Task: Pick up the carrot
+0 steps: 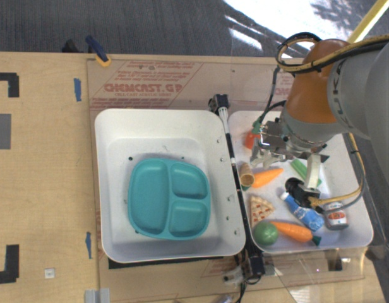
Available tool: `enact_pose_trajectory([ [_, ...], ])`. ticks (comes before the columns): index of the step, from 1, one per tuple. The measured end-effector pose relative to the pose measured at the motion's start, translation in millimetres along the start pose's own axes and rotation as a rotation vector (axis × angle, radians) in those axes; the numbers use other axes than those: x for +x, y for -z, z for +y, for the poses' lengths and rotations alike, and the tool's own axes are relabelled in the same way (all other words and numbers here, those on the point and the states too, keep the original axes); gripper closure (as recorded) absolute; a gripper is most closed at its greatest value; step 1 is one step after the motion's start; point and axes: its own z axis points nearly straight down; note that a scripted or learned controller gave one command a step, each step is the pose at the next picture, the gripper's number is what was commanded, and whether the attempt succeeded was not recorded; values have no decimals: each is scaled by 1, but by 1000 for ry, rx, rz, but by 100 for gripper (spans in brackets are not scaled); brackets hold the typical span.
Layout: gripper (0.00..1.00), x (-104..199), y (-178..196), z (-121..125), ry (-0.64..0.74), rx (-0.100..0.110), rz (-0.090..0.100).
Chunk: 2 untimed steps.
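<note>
Landmark: we are taking the teal divided plate [168, 197] as our reference, a smooth rounded-square tray with three compartments, lying in the left white bin [112, 169].
Left bin: we are seeing a shallow, glossy white plastic tub with rounded corners, holding the plate near its middle.
Right bin: we are seeing a matching white bin [362, 229] just right of the plate's bin, crowded with small toy items.
Arm: we are watching the grey arm with its orange band [314, 96] reaching in over the right bin, well right of the plate.
Gripper: we are seeing the gripper [270, 158] hanging low above the upper part of the right bin; we cannot tell how it is set, since the metal wrist parts are hiding it.
Carrot: we are finding one smooth orange tapered carrot [268, 178] right of the plate, just below the gripper, beside a small tan cylinder [246, 179].
Second carrot: we are seeing another orange carrot [294, 232] lower right of the plate, touching a round green ball [266, 233].
Other items: we are noting a triangular pizza slice [261, 208], a blue bottle [304, 214] and a small can [336, 218], all right of the plate.
Bench: we are seeing flat tan cardboard [43, 169] left of the plate.
</note>
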Motion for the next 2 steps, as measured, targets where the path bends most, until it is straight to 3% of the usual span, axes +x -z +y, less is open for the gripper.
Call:
enact_pose_trajectory([
  [1, 0, -2, -1, -1, -1, 3, -3],
  [2, 0, -52, -1, -69, 411, 8, -1],
])
